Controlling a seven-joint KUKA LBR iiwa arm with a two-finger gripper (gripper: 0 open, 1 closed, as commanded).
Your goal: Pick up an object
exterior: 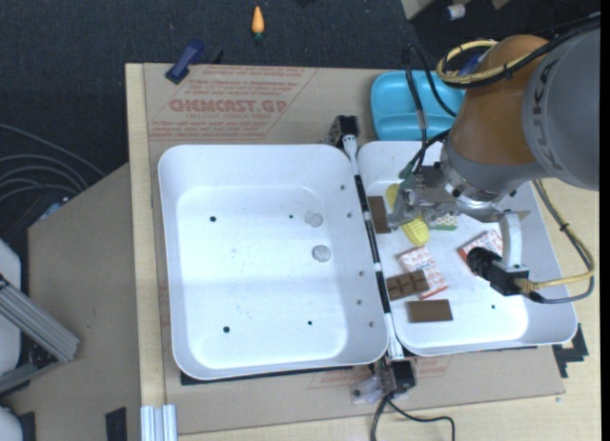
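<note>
Gripper (417, 203) low in right bin (543, 320), just above yellow piece (416, 231), prob. lining up a grab. Wrist hides the tips; can't tell grip state. Brown bars (407, 284) below yellow piece, untouched.

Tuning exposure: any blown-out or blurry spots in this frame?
Camera view: the left bin is near overexposed along its upper rim, with soft shadow across its floor; the arm looks slightly soft; small items like the yellow piece stay resolvable.

Hand (416, 203) over right bin (543, 327), above corn (416, 231).
</note>
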